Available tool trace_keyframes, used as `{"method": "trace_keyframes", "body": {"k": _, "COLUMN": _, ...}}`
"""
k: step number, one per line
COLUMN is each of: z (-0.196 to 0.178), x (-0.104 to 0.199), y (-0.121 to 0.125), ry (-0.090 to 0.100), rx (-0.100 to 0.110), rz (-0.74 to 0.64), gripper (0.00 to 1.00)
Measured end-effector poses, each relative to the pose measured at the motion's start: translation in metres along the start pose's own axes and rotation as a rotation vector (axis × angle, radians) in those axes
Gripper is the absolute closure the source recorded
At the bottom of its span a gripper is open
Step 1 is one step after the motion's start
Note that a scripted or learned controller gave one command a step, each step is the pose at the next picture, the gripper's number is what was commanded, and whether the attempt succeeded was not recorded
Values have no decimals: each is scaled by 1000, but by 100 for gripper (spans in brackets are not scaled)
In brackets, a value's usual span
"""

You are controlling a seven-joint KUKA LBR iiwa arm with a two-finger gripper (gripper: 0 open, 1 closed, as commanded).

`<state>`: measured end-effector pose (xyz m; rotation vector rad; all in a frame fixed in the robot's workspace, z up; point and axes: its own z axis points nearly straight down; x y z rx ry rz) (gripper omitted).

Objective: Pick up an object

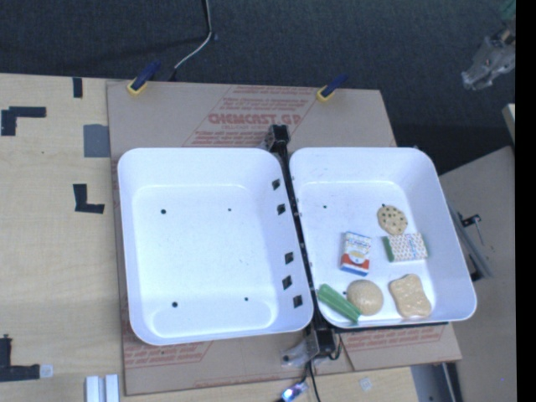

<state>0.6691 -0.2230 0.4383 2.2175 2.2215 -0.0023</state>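
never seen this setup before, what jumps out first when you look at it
The eye goes to the small cluster of items in the right bin: a round cookie, a small carton, a patterned packet, a green stick and two pale pieces at the near edge. The left bin beside it is plain white. The gripper hangs far off at the upper right, away from both bins.
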Motion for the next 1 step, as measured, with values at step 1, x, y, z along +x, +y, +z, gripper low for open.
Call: {"method": "trace_keyframes", "body": {"k": 1, "z": 165, "x": 16, "y": -56, "ry": 8, "rx": 21, "rz": 4, "gripper": 100}}
